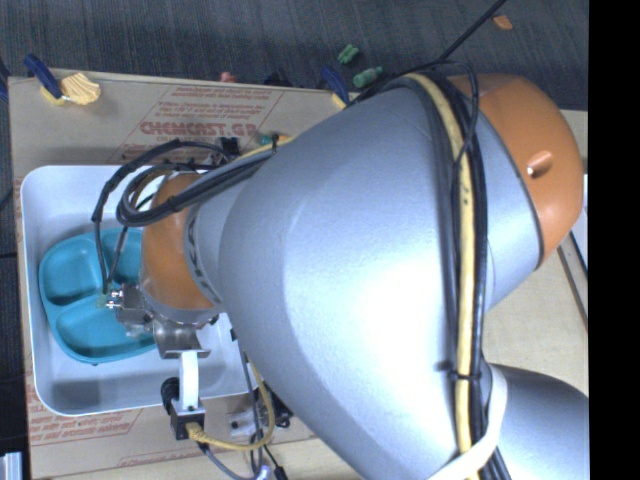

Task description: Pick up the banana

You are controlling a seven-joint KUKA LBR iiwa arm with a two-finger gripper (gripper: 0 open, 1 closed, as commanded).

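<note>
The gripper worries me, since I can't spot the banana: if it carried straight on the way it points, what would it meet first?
Probably the teal object lying in the left white bin; the gripper sits right at its edge. Depth is unclear from above.

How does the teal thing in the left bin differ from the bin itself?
The teal object is saturated blue-green with rounded, lobed contours; the left bin is white, with straight walls. The object is smaller and lies inside the bin, near its left wall. The arm partly hides both.

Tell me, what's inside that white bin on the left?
A turquoise object lies in the white bin, along its left side. The arm covers the bin's right part, so anything there is hidden.
</note>
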